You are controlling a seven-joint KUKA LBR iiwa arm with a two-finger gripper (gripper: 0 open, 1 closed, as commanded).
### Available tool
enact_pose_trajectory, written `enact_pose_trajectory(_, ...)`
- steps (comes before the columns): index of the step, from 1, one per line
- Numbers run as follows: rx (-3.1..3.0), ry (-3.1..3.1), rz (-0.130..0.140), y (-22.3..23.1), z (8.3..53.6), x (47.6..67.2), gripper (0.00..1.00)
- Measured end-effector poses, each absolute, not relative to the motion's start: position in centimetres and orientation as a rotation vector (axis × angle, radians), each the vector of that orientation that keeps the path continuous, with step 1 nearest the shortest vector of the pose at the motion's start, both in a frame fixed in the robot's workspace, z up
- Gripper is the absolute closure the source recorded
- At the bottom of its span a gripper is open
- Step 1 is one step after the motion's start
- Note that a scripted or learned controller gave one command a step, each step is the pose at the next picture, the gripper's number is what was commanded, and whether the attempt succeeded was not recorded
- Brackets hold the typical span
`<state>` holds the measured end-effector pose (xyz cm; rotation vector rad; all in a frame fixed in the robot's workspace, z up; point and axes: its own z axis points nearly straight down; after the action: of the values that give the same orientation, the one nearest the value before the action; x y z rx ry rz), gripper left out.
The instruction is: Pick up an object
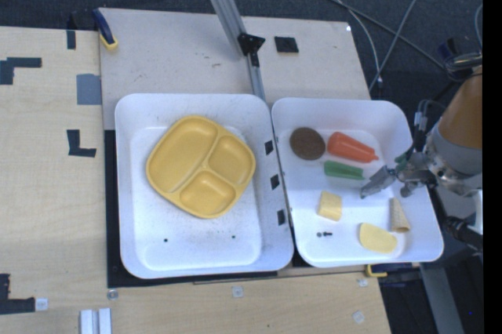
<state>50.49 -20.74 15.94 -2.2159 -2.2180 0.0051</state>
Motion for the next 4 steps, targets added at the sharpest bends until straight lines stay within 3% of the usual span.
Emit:
enact_pose_trajectory(2,-2.22,-2.226,-0.007,-20.5,8.8,50.4,0.0)
enact_pose_trajectory(3,-2.224,-2.229,-0.007,-20.5,9.9,50.5,1.0)
enact_pose_trajectory(4,-2.223,-2.225,-0.002,-20.4,16.1,50.1,1.0)
